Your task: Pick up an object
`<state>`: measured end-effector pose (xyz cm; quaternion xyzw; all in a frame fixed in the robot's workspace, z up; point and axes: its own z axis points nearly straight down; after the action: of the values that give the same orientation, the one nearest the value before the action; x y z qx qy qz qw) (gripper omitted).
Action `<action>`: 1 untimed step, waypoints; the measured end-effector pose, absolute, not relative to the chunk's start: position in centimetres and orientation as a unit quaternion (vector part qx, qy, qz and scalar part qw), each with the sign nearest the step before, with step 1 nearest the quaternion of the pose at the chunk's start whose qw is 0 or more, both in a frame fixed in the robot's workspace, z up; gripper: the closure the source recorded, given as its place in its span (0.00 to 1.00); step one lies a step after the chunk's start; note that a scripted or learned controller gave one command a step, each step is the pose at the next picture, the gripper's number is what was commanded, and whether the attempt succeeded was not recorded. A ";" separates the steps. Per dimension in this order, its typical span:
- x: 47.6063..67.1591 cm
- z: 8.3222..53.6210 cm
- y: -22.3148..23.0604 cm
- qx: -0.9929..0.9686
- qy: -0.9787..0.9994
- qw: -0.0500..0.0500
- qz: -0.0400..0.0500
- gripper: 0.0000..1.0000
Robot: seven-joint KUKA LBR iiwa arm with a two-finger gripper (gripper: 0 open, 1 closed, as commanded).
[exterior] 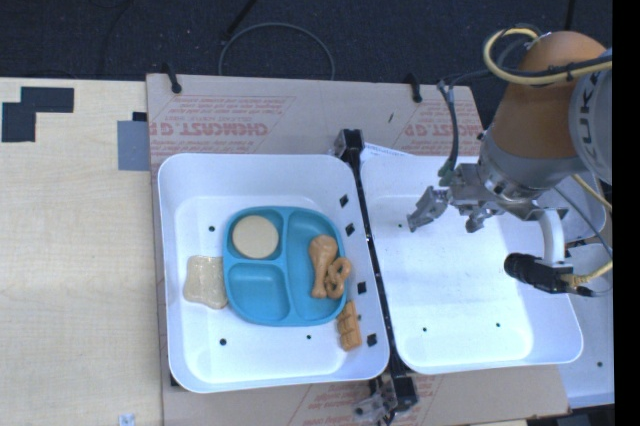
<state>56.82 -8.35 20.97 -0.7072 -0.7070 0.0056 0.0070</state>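
The worktop (70, 244) carries two shallow white bins side by side on a cardboard sheet (260, 119). The left bin (185, 184) holds a blue compartmented tray (262, 299) near its centre, leaving a bare strip along the bin's far wall and left wall. The right bin (480, 324) has a bare floor across its near half.

The arm (545, 114) reaches in from the right and stands over the far part of the right bin. Its hand (452, 212) hangs above the bin floor with the two fingers spread apart and nothing between them.

A round tan disc (255, 236) sits in the tray's far-left compartment. A pretzel-shaped piece (328, 266) lies in the tray's right compartment. A pale bread-like slab (206, 281) lies just beside the tray's left edge. A small brown piece (349, 326) lies near the left bin's right wall, beside the tray's near-right corner.
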 end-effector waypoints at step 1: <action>57.1 21.7 -8.4 -0.707 -0.708 0.002 0.001 0.00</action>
<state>57.09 -8.37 21.74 -0.7067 -0.7076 0.0012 0.0019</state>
